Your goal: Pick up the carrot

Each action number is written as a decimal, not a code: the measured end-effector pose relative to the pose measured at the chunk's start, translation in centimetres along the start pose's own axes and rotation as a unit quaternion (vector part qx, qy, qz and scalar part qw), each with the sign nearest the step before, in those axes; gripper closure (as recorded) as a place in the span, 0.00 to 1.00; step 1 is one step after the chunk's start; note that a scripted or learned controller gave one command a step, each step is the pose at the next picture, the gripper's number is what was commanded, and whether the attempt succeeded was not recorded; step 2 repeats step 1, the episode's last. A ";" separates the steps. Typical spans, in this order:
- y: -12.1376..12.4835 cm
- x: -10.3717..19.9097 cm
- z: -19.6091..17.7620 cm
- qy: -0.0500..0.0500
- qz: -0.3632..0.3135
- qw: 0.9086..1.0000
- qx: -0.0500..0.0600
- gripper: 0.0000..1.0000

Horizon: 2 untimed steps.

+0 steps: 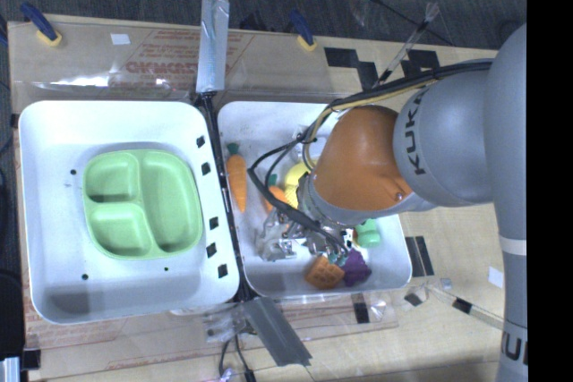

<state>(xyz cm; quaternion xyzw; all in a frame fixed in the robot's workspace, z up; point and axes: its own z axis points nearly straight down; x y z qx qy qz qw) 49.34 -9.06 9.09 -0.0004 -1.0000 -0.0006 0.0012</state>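
Orange and slim, the carrot [236,182] lies along the left wall of the right bin [260,116], its green stem end pointing toward the bin's far edge and its tip toward the near edge. It rests on the bin floor, apart from the gripper [291,239], which hangs over the middle of the same bin, closer to the near edge. Whether the gripper is spread or pressed together cannot be told, since the metal parts blur into each other under the wrist. The arm [448,148] reaches in from the right, its orange band covering much of the bin. Beside the gripper sit a yellow piece [294,175], a green piece [368,235], a purple piece [356,265] and an orange-brown piece [322,272] near the bin's near right corner. A green divided plate [141,202] sits in the middle of the left bin [45,130].
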 end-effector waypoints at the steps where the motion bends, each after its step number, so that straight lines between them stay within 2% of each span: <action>1: 4.9 1.4 -10.2 -0.003 0.258 0.966 0.000 1.00; 2: 4.9 1.4 -10.2 -0.003 0.258 0.966 0.000 1.00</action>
